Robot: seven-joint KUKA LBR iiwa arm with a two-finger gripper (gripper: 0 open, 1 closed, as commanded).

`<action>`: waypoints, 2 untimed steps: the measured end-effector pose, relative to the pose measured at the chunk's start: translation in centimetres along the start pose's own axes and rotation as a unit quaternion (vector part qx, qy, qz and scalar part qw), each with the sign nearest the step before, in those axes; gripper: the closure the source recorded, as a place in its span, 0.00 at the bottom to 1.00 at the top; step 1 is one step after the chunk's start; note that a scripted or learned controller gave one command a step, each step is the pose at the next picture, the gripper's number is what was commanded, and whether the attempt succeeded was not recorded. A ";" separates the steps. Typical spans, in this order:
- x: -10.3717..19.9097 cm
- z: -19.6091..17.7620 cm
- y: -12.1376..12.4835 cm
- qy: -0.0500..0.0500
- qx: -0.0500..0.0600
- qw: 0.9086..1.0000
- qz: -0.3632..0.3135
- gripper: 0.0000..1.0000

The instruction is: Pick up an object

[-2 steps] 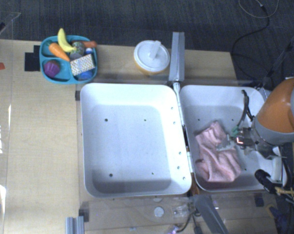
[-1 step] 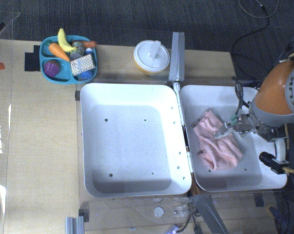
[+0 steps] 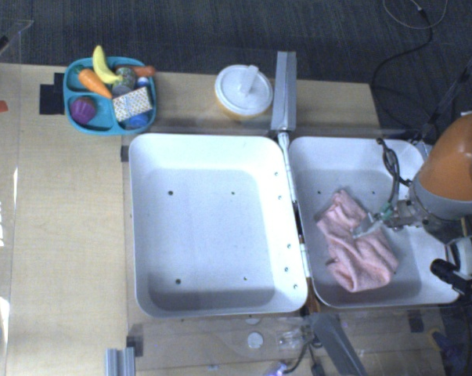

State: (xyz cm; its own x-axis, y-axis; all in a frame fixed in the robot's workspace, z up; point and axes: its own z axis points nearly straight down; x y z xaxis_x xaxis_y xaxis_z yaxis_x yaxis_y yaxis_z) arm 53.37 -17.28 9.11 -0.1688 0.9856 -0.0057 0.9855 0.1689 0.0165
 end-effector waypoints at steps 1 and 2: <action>-1.0 -0.4 -4.5 0.000 0.003 0.998 0.059 0.00; 3.4 0.0 1.7 0.001 -0.001 1.000 0.020 0.00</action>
State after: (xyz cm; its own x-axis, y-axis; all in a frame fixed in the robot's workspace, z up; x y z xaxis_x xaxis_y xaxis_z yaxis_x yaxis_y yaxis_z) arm 54.46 -13.61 9.10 -0.1298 0.9915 -0.0033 0.9914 0.1299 0.0177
